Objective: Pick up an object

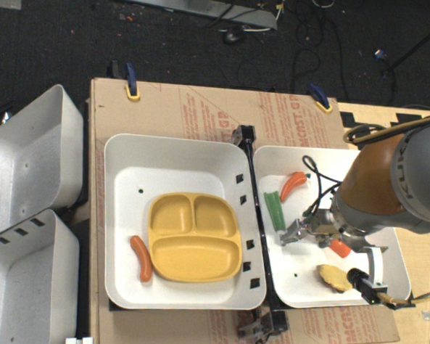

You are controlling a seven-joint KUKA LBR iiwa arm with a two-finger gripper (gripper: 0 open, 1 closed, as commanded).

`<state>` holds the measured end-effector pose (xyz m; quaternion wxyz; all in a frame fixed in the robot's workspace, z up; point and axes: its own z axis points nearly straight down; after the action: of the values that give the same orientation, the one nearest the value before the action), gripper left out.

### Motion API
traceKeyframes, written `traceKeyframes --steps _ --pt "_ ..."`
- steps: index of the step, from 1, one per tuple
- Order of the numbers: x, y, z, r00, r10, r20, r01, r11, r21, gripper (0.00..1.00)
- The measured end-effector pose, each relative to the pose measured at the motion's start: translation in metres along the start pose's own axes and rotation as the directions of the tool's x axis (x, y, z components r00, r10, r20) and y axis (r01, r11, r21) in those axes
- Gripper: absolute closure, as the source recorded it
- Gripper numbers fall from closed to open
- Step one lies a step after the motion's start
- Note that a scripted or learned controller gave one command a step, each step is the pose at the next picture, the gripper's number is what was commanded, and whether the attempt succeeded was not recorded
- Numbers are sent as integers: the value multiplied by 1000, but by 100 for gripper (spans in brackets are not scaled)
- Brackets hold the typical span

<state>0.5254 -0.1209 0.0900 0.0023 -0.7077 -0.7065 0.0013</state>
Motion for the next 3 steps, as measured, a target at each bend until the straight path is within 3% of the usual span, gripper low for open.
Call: traceKeyframes --steps 1,3 --pt "0 1 -12 1000 2 1 -2 1000 -4 100" --pt "-2 11 -125 1000 -5 3 5 1000 -11 100"
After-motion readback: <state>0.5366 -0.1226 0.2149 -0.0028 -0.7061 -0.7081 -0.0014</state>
